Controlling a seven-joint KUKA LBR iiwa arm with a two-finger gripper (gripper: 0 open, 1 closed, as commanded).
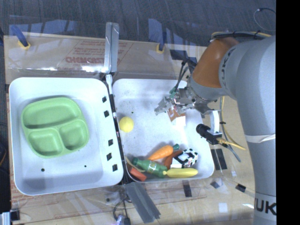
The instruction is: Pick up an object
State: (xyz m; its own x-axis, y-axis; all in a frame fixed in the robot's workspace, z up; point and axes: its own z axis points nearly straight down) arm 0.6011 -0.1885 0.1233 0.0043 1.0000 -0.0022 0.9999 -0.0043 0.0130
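Two shallow white bins sit side by side on the bench (56, 55). The left bin (18, 172) holds a light green divided plate (55, 125). In the right bin (140, 90), a yellow ball (126, 124) lies alone near the left wall, well apart from a heap along the front edge: an orange toy carrot (161, 152), a green bottle (149, 167) lying on its side, a yellow banana-shaped toy (182, 173), a small black-and-white toy (187, 158), and a red-orange piece (136, 173) partly buried under the others. The grey arm (255, 102), with its orange band (211, 64), reaches in from the right and hangs over the bin's back right part. The end effector (174, 104) sits low above the bin floor there; a small reddish-brown and white item (177, 114) shows at its tip, just beside the fingers, though whether it is pinched cannot be told, nor how far the fingers are spread. Nothing crowds that item; the ball and heap lie clear of it.
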